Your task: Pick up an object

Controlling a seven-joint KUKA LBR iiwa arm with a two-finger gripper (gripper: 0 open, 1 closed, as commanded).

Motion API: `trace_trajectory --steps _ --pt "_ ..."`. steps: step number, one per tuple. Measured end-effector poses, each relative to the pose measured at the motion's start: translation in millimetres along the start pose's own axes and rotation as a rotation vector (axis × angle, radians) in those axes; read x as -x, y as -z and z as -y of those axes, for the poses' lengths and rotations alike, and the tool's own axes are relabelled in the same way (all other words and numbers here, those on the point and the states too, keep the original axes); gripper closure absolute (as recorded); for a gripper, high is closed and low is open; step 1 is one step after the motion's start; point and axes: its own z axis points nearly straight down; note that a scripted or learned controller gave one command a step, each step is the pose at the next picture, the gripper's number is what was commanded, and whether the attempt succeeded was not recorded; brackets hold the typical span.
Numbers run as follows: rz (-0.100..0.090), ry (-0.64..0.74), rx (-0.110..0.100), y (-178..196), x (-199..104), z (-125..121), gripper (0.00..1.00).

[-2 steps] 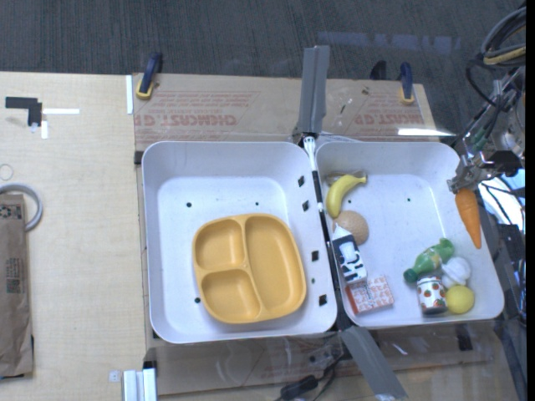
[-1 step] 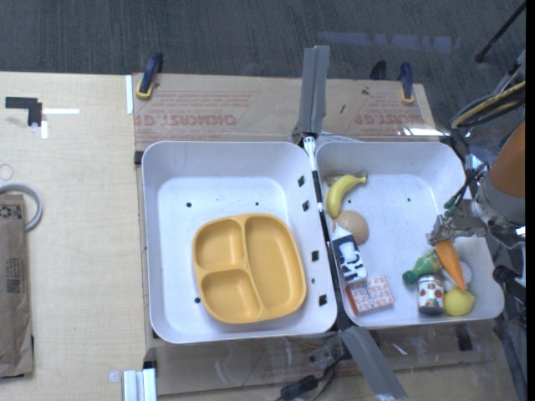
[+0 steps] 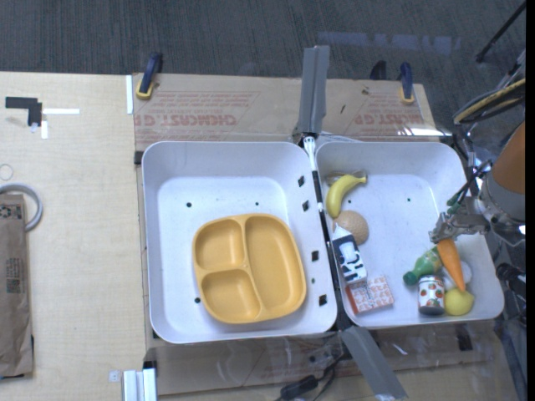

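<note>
While the gripper (image 3: 452, 226), finger state unreadable, hovers by the right bin's (image 3: 393, 147) right wall above the carrot (image 3: 451, 261), lemon (image 3: 458, 302) and can (image 3: 431, 295) crowd beside it.

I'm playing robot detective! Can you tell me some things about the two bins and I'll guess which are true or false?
1. The yellow plate lies in the left bin. True.
2. The banana lies in the left bin. False: it is in the right bin.
3. The hand is above the right bin. True.
4. The carrot lies on the yellow plate. False: it is in the right bin, near the hand.
5. The lemon is beside a small can. True.
</note>
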Motion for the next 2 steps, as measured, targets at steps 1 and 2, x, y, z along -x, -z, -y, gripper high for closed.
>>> trace_trajectory --steps 1,2 --pt "-0.003 -0.058 -0.011 84.6 -39.0 -47.0 1.00" --pt "-0.002 -0.116 -0.012 165.1 -86.5 -56.3 1.00"
